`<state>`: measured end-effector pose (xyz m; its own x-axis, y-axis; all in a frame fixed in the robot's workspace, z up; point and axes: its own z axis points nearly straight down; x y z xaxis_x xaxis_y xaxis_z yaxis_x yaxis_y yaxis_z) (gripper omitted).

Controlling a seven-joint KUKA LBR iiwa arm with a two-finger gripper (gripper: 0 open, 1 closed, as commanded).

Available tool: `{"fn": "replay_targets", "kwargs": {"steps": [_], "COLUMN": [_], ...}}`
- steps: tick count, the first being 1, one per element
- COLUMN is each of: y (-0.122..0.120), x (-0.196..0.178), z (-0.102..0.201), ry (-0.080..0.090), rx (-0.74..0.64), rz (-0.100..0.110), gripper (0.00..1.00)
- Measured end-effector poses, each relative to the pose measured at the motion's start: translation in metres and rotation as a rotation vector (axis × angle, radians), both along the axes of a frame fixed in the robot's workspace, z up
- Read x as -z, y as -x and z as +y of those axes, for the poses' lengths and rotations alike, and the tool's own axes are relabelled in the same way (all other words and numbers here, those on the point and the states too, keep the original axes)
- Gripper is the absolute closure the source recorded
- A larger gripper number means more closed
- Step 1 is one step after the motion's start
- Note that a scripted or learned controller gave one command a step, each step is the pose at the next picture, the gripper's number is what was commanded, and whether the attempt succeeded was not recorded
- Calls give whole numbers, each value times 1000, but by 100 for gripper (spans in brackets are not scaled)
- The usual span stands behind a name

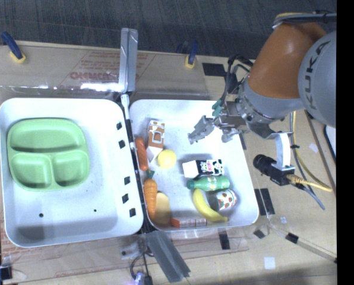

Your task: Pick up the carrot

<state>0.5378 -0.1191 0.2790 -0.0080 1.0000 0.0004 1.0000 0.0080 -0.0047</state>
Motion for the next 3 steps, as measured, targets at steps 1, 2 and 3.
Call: {"fn": "replay_targets", "kwargs": {"steps": [1,2,3], "y": [62,61,61], "x": [89,79,79], "z": [48,47,48], "ry": [-1,0,0], "rx": [-241,-245,-245], "rz": [1,1,1], "gripper": [0,100,0]}}
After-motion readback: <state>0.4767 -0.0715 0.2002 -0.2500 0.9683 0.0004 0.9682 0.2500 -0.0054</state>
